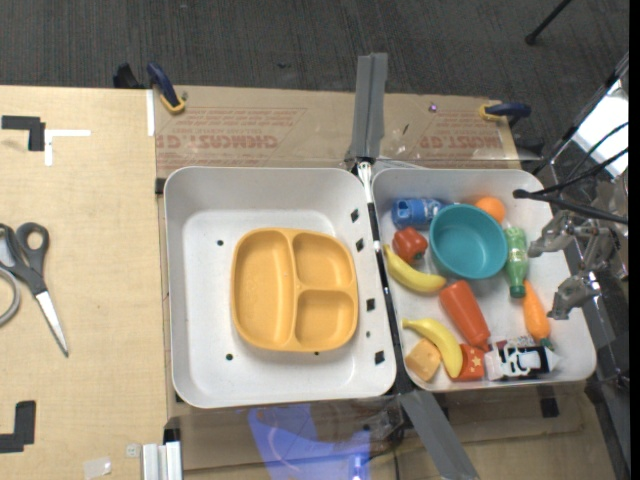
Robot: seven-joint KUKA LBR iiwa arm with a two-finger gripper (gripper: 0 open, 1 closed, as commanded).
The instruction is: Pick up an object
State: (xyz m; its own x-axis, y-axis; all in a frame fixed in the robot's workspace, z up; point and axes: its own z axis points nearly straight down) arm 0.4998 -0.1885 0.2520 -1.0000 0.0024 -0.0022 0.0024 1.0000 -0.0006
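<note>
The right bin (388, 182) holds a pile of toy items. A teal bowl (467, 242) sits near its middle, with a blue bottle (414, 210) to its left and an orange (490, 207) behind it. A green bottle (516, 259) lies along the bowl's right side. A red pepper (408, 242) and a banana (412, 272) lie left of the bowl. In front are a red-orange bottle (466, 312), a second banana (442, 340), a tan wedge (422, 361), a small carrot (536, 314) and a black-and-white packet (520, 358).
The left bin (190, 298) bears a yellow divided plate (294, 290). Scissors (36, 278) lie on the wooden bench at far left. Metal brackets (566, 264) stand just outside the right bin's right wall. A grey bar (368, 108) runs back between the bins.
</note>
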